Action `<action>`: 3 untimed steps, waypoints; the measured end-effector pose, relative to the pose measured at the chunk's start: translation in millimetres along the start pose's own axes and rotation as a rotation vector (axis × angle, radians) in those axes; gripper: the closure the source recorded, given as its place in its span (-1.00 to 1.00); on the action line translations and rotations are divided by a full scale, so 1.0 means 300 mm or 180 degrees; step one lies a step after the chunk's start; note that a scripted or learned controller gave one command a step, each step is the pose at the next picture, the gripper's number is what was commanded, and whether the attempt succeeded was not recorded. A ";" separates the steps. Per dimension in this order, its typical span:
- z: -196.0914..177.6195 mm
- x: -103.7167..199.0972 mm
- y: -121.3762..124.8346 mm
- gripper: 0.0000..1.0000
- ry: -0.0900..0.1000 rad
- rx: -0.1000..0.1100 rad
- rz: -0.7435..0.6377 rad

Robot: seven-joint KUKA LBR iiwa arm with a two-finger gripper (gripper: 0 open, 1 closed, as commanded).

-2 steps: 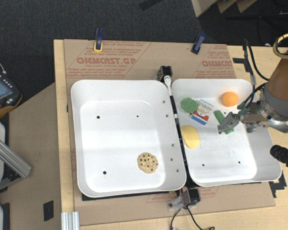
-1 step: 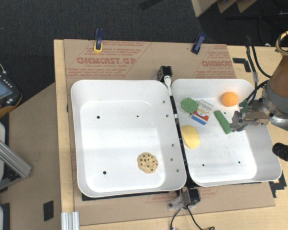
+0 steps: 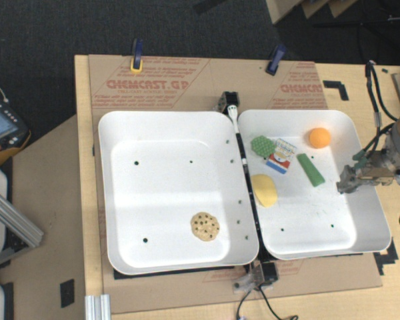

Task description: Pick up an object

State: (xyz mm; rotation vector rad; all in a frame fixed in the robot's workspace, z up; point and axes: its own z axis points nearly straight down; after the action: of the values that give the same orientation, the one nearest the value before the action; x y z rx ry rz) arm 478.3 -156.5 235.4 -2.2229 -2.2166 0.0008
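Observation:
The right bin [image 3: 333, 235] holds an orange ball [image 3: 319, 137] at its back right, a green stick [image 3: 310, 169], a green leafy piece [image 3: 261, 145], a small red, white and blue packet [image 3: 279, 161] and a yellow lemon-shaped object [image 3: 265, 191] near the divider. A chocolate-chip cookie [image 3: 205, 226] lies in the left bin [image 3: 120, 179] toward the front. My gripper [image 3: 347, 183] hovers at the right bin's right edge, beyond the green stick, with nothing seen between its fingers.
The two bins sit on a cardboard sheet [image 3: 187, 79] held by blue clips [image 3: 137, 52] at the back. Cables run down the right side near the arm [image 3: 380, 165]. A screen and metal rail stand off the bench to the left.

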 end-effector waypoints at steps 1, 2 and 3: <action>-0.720 -0.196 0.005 1.00 -0.0040 -0.0074 0.0000; -0.304 -0.029 0.167 1.00 0.0009 0.0023 -0.0029; -0.171 0.058 0.264 1.00 0.0001 0.0005 -0.0021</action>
State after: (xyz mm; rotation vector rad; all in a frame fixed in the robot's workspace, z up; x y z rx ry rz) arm 557.6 -139.3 286.5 -2.2147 -2.2230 0.0019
